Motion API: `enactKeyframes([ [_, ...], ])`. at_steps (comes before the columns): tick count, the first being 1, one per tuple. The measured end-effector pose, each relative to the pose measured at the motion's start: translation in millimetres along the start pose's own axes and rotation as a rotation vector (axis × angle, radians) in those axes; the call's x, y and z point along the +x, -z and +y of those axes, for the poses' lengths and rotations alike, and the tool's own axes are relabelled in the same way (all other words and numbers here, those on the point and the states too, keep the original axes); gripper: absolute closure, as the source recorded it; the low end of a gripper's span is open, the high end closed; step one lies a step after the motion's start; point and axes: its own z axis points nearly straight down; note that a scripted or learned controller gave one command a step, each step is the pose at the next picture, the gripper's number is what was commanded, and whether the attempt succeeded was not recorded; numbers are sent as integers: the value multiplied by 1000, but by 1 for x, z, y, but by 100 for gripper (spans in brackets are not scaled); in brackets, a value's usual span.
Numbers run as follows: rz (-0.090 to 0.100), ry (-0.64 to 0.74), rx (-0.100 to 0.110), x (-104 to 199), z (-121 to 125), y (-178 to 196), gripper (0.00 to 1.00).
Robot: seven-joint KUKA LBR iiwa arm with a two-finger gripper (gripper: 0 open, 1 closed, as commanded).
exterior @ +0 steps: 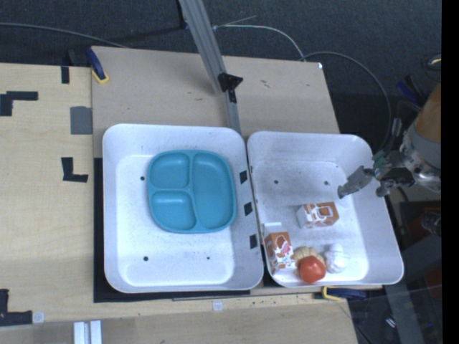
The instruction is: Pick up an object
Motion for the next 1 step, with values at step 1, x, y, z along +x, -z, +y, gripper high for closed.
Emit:
enactKeyframes([
  [1, 1, 0, 2, -3, 5, -62, 0],
])
